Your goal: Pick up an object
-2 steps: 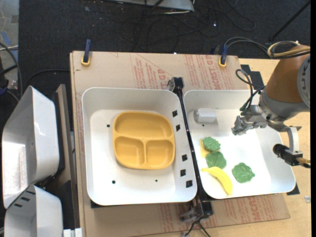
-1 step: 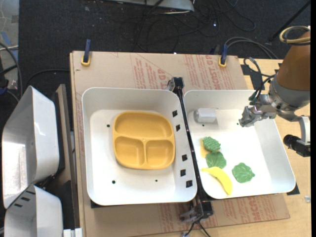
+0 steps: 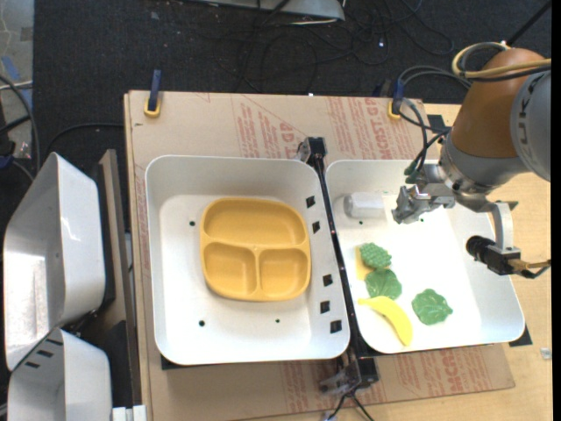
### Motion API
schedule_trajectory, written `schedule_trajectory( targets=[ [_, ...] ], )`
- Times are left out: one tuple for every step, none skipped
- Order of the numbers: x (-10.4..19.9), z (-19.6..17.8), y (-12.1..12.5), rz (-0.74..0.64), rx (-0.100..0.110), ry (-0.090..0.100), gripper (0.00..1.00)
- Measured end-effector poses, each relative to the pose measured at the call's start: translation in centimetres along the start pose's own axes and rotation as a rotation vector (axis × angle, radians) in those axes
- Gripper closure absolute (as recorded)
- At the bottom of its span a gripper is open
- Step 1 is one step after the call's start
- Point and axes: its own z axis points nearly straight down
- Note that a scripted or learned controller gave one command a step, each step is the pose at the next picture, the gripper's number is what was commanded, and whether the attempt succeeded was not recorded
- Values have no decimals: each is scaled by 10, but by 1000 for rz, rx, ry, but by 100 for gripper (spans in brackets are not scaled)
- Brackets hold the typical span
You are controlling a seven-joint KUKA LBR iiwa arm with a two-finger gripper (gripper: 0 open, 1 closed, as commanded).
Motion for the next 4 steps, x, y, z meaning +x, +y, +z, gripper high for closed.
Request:
schedule_trajectory(
  targets=[
    [55,-16,14,1,-3,-1,100],
    [97,-22,28,0,-3,0,100],
    [155,-35,37,-1,-3,0,100],
    [201,-36,39,1,-2,-1,100]
  ],
)
